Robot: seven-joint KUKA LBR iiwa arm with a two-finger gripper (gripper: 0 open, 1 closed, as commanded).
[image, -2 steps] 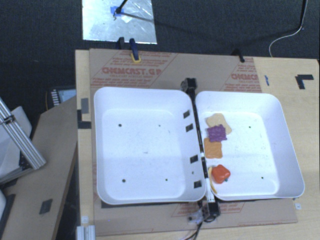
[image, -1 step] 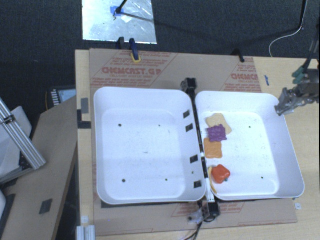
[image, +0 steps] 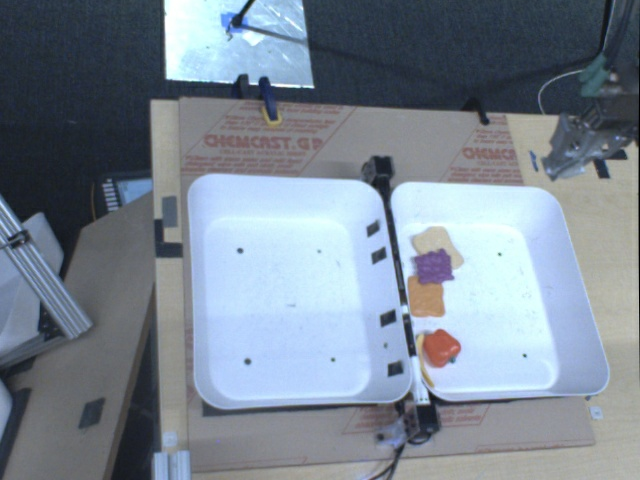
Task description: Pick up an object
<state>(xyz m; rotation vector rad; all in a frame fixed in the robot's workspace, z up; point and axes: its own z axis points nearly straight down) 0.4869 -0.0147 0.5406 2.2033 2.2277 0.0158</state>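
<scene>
Several small objects lie along the left side of the right bin (image: 560, 268): a tan flat piece (image: 437, 241), a purple lumpy object (image: 434, 266) resting on its lower edge, an orange flat square (image: 427, 297), and a red-orange rounded object (image: 441, 347) near the front left corner. My gripper (image: 583, 146) hangs above the bench beyond the right bin's far right corner, well away from all of these objects. Its metal end looks blurred.
The left bin (image: 200, 268) sits beside the right one, joined by a black-clipped divider (image: 390, 268). Both rest on a cardboard sheet (image: 330, 133). A silver plate (image: 238, 28) lies at the back. An aluminium rail (image: 35, 268) slants at the left.
</scene>
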